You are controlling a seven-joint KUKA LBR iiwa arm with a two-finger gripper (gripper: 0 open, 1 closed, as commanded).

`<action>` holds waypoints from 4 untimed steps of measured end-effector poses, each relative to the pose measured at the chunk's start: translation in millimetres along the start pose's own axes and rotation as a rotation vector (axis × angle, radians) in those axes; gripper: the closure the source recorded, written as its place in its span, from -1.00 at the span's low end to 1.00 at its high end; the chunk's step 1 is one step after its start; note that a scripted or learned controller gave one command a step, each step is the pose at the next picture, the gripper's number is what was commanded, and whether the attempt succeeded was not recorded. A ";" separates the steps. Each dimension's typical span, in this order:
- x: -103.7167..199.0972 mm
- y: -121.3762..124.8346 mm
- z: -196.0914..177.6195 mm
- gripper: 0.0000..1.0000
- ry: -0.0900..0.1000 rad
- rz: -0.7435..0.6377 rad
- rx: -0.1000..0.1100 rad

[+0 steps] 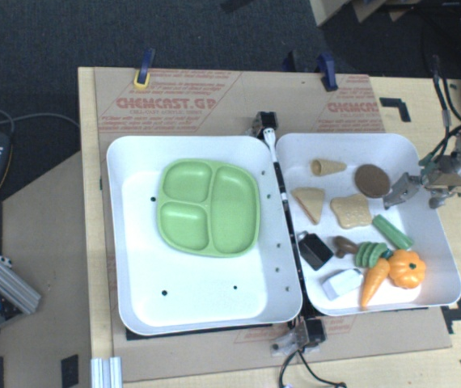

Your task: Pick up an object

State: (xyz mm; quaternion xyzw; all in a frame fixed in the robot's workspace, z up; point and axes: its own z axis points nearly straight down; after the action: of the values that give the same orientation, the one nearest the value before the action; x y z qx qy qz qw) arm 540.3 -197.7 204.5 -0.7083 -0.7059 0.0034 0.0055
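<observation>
The right bin holds several toy foods: a cone, a brown round cookie, a tan wedge, a toast slice, a green pod, a black block, a carrot, an orange pumpkin and a white block. My gripper hangs over this bin's right side, just right of the cookie and above the green pod. Its fingers look spread, with nothing between them.
A light green divided plate lies in the left bin. The two bins meet at a raised rim. Clamps stand at the board's far edge. The arm enters from the right.
</observation>
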 end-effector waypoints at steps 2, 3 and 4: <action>2.4 0.5 36.2 -1.00 -0.001 -0.003 -0.007; -3.8 -2.8 97.4 -1.00 0.000 -0.003 -0.005; -3.1 -2.9 121.3 -1.00 -0.001 -0.004 -0.009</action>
State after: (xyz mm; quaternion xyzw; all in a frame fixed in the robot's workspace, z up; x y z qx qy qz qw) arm 535.9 -200.4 83.2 -0.7069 -0.7073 0.0008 0.0020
